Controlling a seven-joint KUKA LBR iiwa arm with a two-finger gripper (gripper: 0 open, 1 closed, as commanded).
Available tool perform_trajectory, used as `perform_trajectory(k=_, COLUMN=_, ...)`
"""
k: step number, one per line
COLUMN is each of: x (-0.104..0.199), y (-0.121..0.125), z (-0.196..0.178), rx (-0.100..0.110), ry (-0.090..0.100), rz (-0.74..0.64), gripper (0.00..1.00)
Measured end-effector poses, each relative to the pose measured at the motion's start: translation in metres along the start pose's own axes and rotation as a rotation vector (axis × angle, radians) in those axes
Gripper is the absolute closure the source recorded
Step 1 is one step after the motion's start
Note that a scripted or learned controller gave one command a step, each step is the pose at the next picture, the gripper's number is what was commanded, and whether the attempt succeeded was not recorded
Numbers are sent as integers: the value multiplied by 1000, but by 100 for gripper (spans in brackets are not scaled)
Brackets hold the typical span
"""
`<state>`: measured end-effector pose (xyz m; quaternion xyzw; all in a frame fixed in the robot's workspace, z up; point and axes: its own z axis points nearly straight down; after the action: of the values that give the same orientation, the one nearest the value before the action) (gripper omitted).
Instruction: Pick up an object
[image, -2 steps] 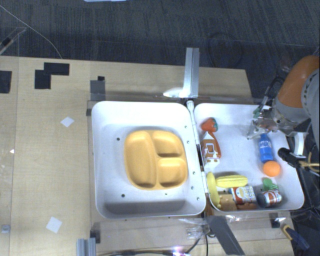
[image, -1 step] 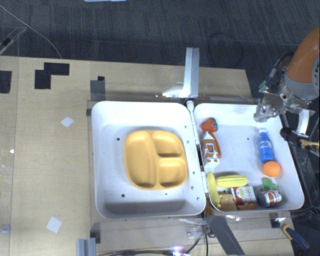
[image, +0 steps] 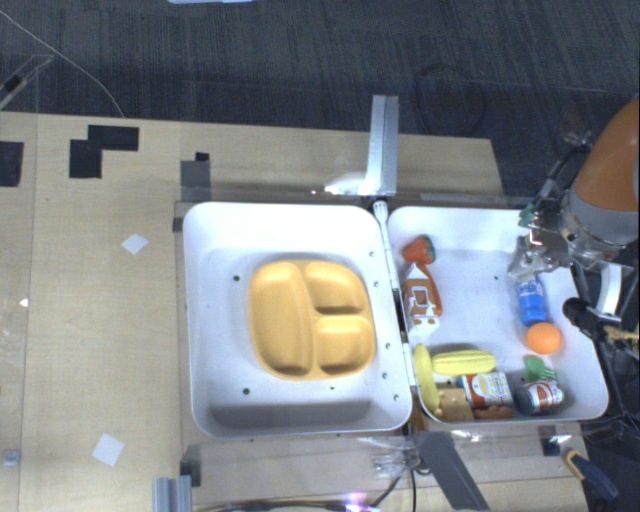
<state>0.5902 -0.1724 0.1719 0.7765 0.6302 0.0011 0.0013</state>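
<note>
The right bin (image: 470, 225) holds several small objects. A blue bottle (image: 532, 300) lies near its right wall, with an orange ball (image: 544, 338) just below it. A white and orange carton (image: 422, 296) with a red top lies along the left wall. At the front sit a banana (image: 423, 372), a yellow corn cob (image: 463, 361) and two cans (image: 540, 397). My gripper (image: 531, 256) hangs at the right side of this bin, directly above the blue bottle's upper end. The orange band of the arm (image: 612, 170) is above it.
The left bin (image: 215, 300) holds a yellow divided tray (image: 310, 318). A metal post (image: 383, 145) stands behind the wall between the bins. Cables and black arm parts (image: 598, 315) crowd the right bin's right edge. The wooden bench (image: 90, 330) extends to the left.
</note>
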Motion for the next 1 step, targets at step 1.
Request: perform_trajectory(k=1, x=6, y=81, z=84, rx=-5, ry=1, rz=285, gripper=100)
